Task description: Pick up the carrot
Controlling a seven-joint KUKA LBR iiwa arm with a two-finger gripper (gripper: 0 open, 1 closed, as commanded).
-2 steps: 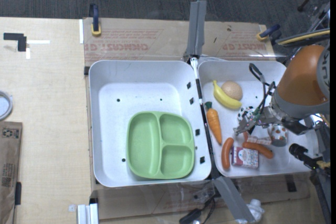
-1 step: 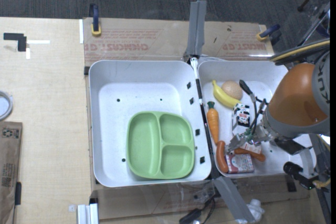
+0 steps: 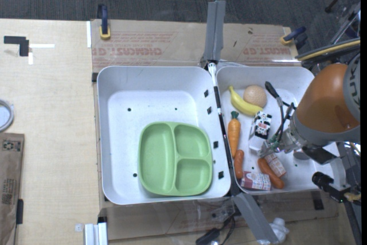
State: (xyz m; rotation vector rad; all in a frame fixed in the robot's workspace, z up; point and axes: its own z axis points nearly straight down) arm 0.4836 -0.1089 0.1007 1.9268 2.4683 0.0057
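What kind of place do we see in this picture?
Probably a robotics lab: a robot arm reaches over two white bins, clamps hold cardboard on the bench, and toy food like the carrot fills one bin.

Slanted overhead view of both bins

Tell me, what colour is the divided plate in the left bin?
Light green. The plate shows plainly in the camera view, lying in the white left bin.

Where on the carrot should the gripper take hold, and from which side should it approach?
Grip the carrot at its thick orange middle, below the green top, coming straight down. It lies flat, lengthwise along the right bin's left wall, so the fingers should probably close across its narrow width. The banana sits close above it.
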